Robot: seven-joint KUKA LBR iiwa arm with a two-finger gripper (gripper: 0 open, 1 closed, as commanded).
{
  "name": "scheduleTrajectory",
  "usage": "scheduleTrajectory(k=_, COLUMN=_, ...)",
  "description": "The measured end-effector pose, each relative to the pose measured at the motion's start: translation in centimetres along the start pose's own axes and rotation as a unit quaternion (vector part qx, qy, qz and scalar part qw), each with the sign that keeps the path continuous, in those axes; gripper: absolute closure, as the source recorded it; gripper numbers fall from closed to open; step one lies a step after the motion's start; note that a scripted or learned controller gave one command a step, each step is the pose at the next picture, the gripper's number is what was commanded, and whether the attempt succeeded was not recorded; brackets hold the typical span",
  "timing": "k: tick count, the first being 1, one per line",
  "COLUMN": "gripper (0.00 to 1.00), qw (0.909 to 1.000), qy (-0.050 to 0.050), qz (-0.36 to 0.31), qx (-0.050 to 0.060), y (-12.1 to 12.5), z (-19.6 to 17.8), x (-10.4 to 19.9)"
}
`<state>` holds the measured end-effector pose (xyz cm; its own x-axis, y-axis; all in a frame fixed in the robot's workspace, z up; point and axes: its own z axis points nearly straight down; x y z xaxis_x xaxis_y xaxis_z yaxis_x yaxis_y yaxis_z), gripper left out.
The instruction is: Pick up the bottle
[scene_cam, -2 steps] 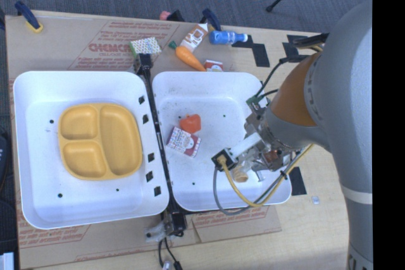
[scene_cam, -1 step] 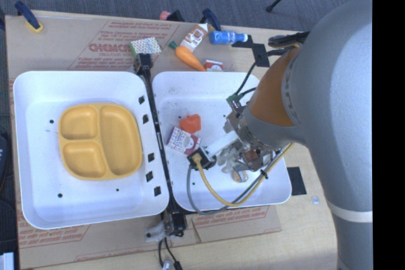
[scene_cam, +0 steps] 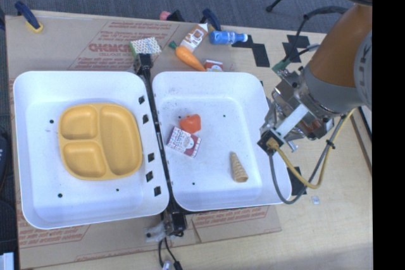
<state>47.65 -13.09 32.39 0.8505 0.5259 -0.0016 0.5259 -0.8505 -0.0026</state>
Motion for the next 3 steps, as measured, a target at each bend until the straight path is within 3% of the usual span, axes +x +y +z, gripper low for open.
scheduleTrajectory(k=1, gripper=1.0, qw=0.9996, qy=-0.001, qz=0.03, qx=0.002, y=-1.1, z=14.7, x=0.5)
scheduleTrajectory(k=2, gripper=1.0, qw=0.9929, qy=0.0, qz=-0.119, qx=0.002, y=4.6, z=16.9, x=-2.9)
scheduleTrajectory(k=3, gripper=1.0, qw=0.9986, qy=-0.001, qz=-0.054, qx=0.003, y=3.6, z=18.9, x=-2.4)
